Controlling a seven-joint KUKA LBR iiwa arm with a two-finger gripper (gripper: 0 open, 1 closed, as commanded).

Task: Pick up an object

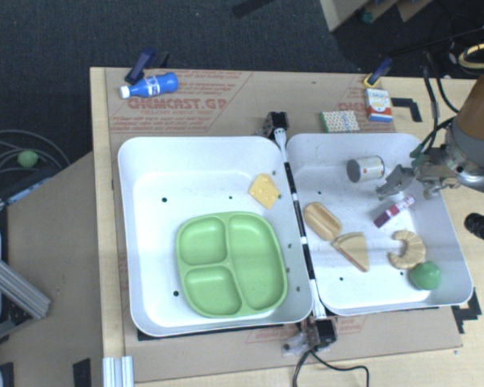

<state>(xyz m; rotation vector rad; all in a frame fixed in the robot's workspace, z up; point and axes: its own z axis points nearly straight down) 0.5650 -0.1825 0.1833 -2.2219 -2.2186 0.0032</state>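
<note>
**Arm over right bin, pick not yet made**

Surface: carries two white bins side by side, touching along the middle of the frame.

Left bin: holds a green tray at lower centre and a cheese wedge near the shared wall.

Right bin: holds a grey can at top, a marker at centre right, a bread roll, a tan wedge, a croissant and a green ball at lower right.

Arm: enters at the right edge. The gripper sits low between can and marker; whether the jaws are spread or closed cannot be told, and nothing is seen between them.

Judgement: approach step. The marker lies nearest; the next move calls for centring over it and descending.

Room: open floor lies left of the marker; the bin's right wall is near the wrist.
</note>
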